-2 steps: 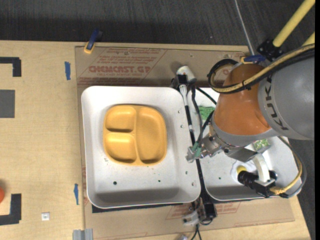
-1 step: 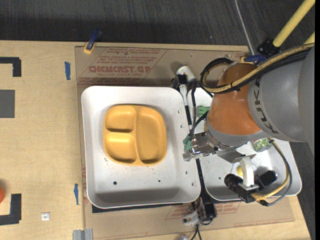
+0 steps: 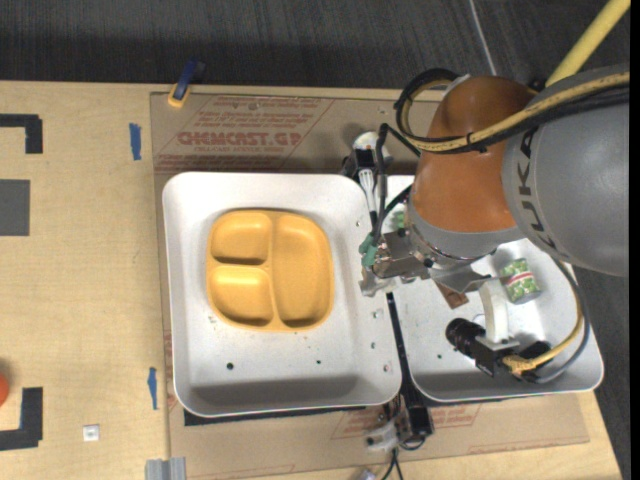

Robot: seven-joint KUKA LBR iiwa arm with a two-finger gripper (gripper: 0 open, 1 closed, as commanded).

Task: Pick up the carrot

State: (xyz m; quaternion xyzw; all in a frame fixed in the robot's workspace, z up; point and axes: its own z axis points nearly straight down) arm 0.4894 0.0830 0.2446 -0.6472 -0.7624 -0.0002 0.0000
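1. Because the arm (image 3: 470,168) covers most of the bin to the right of the yellow plate (image 3: 270,268), the carrot (image 3: 455,295) can only be guessed. A thin reddish-brown strip looks out from under the wrist, well to the right of the plate. It is probably the carrot, but too little of it is seen to be sure.
2. The gripper (image 3: 445,283) hangs low over that same spot, right of the plate. Whether it is spread or pressed together cannot be told, because the wrist hides it from above.
3. To do the step well, the gripper should be centred on the thick middle of the carrot and set across its length. It should then go down close to the bin floor, close firmly and lift straight up. A carrot is smooth and tapering, so a grip near the tip would likely slip.
4. The small green-and-white packet (image 3: 518,278), further right of the plate, should stay out of the grip.
5. The count:
   - two white bins, the left bin (image 3: 190,348) and the right bin (image 3: 570,368);
   - one yellow plate with three compartments, in the left bin;
   - one green-and-white packet;
   - one reddish-brown strip;
   - one red-orange thing (image 3: 3,390) on the bench, far left of the plate and cut by the picture edge.
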